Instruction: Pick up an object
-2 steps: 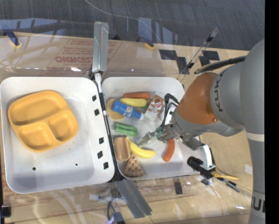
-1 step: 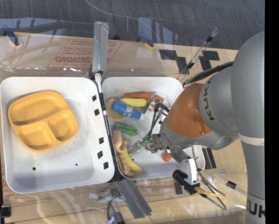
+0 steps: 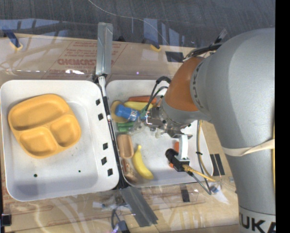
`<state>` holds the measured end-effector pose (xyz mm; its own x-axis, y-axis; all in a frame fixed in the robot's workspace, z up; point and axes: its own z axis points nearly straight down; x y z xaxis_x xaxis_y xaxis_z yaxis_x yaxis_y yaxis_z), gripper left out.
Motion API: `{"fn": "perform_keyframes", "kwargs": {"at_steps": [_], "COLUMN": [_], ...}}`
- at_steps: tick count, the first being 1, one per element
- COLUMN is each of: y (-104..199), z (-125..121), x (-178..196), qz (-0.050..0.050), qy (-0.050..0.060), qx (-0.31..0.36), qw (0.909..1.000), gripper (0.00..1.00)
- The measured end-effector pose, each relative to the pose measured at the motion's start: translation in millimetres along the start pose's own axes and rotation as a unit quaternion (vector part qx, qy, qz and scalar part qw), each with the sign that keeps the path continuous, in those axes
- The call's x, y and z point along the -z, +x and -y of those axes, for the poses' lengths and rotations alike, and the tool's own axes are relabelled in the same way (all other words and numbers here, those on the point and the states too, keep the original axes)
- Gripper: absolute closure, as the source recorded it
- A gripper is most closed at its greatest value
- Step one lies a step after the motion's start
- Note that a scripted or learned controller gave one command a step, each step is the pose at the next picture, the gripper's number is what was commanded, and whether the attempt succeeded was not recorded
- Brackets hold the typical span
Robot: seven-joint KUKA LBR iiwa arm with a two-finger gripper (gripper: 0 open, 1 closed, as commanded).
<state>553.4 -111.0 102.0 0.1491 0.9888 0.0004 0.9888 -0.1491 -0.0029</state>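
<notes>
The right bin (image 3: 157,177) holds a heap of toy food along its left side: a yellow banana (image 3: 142,165), a tan hot dog bun (image 3: 125,147), a blue can (image 3: 125,113), green pieces (image 3: 124,127) and a yellow and red piece (image 3: 137,102) at the back. My gripper (image 3: 154,120) hangs low over the middle of this bin, just right of the blue can. The wrist and the orange band (image 3: 184,89) cover its fingers from above. I see no object lifted clear of the bin.
The left bin (image 3: 87,176) holds a yellow compartment plate (image 3: 43,124). A metal divider (image 3: 104,52) runs between the bins. An orange and black tool piece (image 3: 176,160) and cables hang beside the wrist. The big grey arm (image 3: 242,106) covers the right bin's right side.
</notes>
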Motion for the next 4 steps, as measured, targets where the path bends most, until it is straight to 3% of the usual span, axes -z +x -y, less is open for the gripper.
{"fn": "perform_keyframes", "kwargs": {"at_steps": [1,2,3,4], "y": [7.0,6.1,12.1,54.6], "z": [-84.4,-97.8,-97.8,-97.4], "x": [-2.7,0.4,7.3,93.4], "qz": [0.007,0.007,0.004,0.0], "qy": [0.009,0.011,0.013,-0.004], "qx": [-0.051,-0.075,-0.069,0.015], "qw": [0.9986,0.9971,0.9975,0.9999], "gripper": [0.0,0.0,1.0,1.0]}}
